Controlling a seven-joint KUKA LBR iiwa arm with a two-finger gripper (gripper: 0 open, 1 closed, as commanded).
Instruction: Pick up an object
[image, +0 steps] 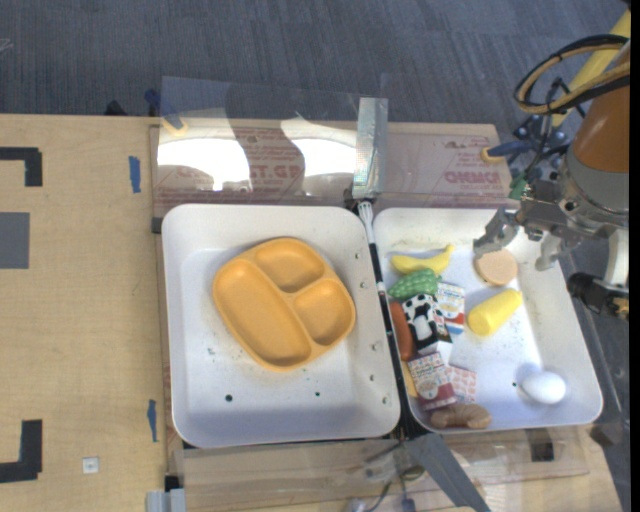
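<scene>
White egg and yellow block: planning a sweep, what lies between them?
Bare bin floor lies between the white egg and the yellow block in the camera view.

This is a robot lab or test bench. A plywood bench (70, 300) carries tape marks (134, 172) and two white bins (200, 400), a clear plastic screen (290, 150) stands behind them, bundled cables (560, 80) hang nearby, and grey carpet (300, 40) covers the floor.

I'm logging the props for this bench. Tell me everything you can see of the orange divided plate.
The orange divided plate lies flat, right way up, near the middle of the left bin. It looks like matte plastic, rounded in outline, with raised ridges splitting it into three wells: one large along the left, two smaller to the right. The wells hold nothing. It rests on the bin floor, touching no other object.
</scene>
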